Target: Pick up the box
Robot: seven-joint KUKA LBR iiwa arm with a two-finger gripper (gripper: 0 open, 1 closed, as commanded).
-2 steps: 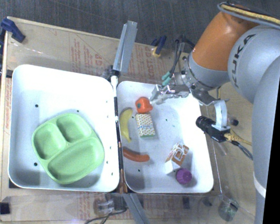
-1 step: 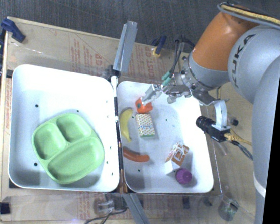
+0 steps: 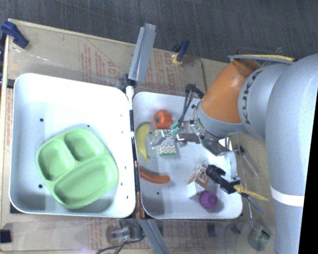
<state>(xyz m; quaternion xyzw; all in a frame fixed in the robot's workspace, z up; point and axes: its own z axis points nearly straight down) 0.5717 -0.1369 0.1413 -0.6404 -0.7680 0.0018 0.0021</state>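
Two bins share the worktop, and the box (image 3: 197,182) lies in the right bin (image 3: 180,212), just beside the purple ball (image 3: 208,200). I judge this the approach step: my jaws (image 3: 166,140) hang over the patterned packet (image 3: 167,148), well apart from the box. How far they gape I cannot tell; next I must cross to the box and descend.

You have 2 white bins side by side. The left bin (image 3: 20,135) holds a green divided plate (image 3: 77,168) with 3 compartments. In the right bin (image 3: 166,208), the gripper (image 3: 168,137) sits low over a small patterned item (image 3: 168,149), possibly touching it. An orange-red tomato (image 3: 162,119) lies just behind it and a banana (image 3: 142,141) lies against the left wall. A sausage (image 3: 154,177) rests nearer the front, and the box (image 3: 198,180) stands beside a purple fruit (image 3: 208,200).
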